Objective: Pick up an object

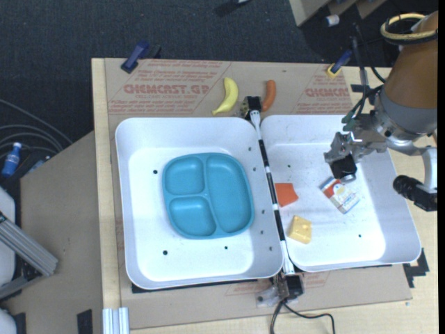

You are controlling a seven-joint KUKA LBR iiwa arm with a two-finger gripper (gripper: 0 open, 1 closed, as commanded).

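We see the arm reaching in from the right, its orange band sitting above the grey wrist, and its pincer hanging low over the right bin. We cannot tell how the pincer stands, since its dark tip hides that from us. Just below the tip, and a little toward the near rim, lies a small packet with red and white on it; it is very close to the pincer, but we cannot tell whether the two touch, and we see nothing gripped.

To the left of the pincer and slightly nearer to us, an orange square piece rests flat on the bin floor near the divider between the bins. Below that, further toward the front rim, sits a pale yellow block, apart from both the orange piece and the packet.

Well to the left of the pincer, across the divider, the left bin holds a blue divided plate with three compartments.

Beyond the bins, up and to the left of the pincer, a banana and a small carrot lie on the worktop, near each other and just outside the bins' far rims.
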